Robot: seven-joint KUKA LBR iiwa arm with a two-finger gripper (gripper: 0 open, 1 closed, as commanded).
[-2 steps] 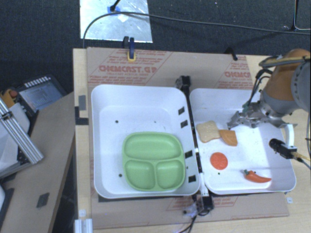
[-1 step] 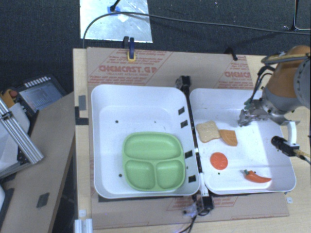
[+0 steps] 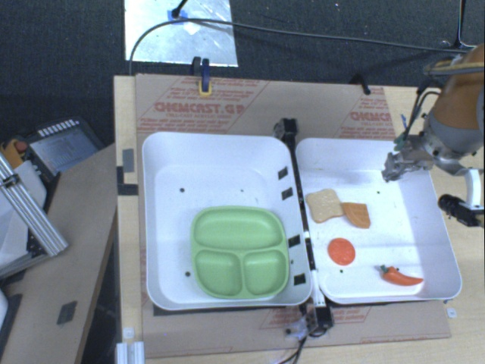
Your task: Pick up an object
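The right bin point(image 3: 424, 203) holds a tan slice of bread point(image 3: 324, 205), an orange-brown piece point(image 3: 357, 214) touching its right side, a red disc point(image 3: 341, 251) and an orange carrot point(image 3: 400, 277) near the front. My gripper point(image 3: 394, 168) hangs over the back right part of this bin, to the right of and behind the bread. Nothing shows between its tips.
The left bin point(image 3: 163, 165) carries a green three-compartment plate point(image 3: 239, 250) at its front. A black divider with clips point(image 3: 297, 203) runs between the bins. A black part of the arm point(image 3: 461, 207) sticks out over the right bin's right rim.
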